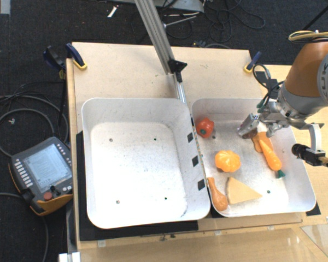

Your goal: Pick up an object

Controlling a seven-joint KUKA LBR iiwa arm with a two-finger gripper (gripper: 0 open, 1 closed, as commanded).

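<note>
Right bin (295, 201) – five items; end effector (255, 129) at carrot (268, 153), grip unclear.

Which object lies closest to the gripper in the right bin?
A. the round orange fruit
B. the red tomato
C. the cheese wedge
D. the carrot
D: the gripper hangs right over the upper end of the carrot, while the tomato, the round orange fruit and the cheese wedge lie farther off in the right bin.
</note>
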